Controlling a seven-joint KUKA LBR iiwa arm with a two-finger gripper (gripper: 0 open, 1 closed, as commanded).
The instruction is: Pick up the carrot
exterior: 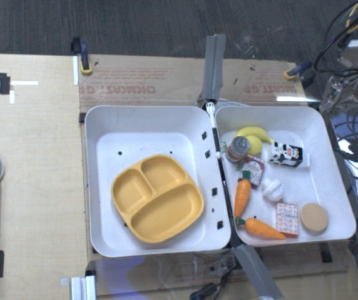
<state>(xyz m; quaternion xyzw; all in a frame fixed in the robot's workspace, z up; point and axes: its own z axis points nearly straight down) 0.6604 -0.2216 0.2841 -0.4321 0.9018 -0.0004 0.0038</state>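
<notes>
Two shallow white bins sit side by side on a pale wooden bench (29,186), with a sheet of brown printed cardboard (148,83) under their far edge and dark carpet (135,11) beyond. A grey post (214,67) rises at twelve o'clock from the seam between them, and a tangle of dark cables (348,49) crowds the two o'clock corner.

Smooth and glossy, the left bin (97,136) holds a yellow plastic plate (158,197) with three rounded compartments, lying slightly turned.

Clutter fills the right bin (335,167). Two carrots lie there, both orange with green stub ends. One carrot (242,195) stands lengthwise close to the bin's left wall, at about nine o'clock from the bin's middle. A second carrot (265,229) lies nearly crosswise at seven o'clock, its green end near the tip of the first. Just beside its thick end is a small red-and-white printed carton (286,219), and a tan round disc (314,217) sits at five o'clock. A yellow banana (257,134) curves at eleven o'clock, with a small grey-lidded can (238,149) against it, a red packet (253,166) below, a white lumpy item (271,188) near the centre and a black-and-white cow-patterned carton (286,154) at one o'clock.

As for the pincer, apart or together cannot be judged.
</notes>
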